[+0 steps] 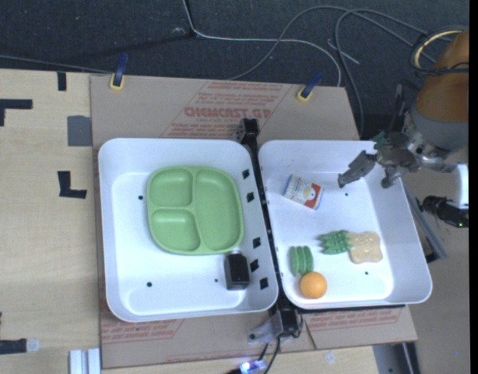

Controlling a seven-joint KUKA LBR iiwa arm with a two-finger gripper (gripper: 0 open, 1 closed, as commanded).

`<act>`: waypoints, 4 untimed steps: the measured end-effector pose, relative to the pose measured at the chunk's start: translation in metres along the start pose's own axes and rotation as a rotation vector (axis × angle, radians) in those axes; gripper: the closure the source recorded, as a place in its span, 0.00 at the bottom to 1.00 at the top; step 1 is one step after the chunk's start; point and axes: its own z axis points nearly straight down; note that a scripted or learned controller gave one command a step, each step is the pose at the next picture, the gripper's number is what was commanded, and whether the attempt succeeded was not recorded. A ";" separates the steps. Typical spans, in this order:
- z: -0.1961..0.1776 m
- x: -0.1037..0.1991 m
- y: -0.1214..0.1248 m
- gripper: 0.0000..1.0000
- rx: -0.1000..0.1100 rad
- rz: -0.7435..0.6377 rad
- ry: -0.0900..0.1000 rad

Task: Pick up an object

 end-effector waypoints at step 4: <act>0.141 0.010 0.009 0.00 -0.014 -0.004 -0.004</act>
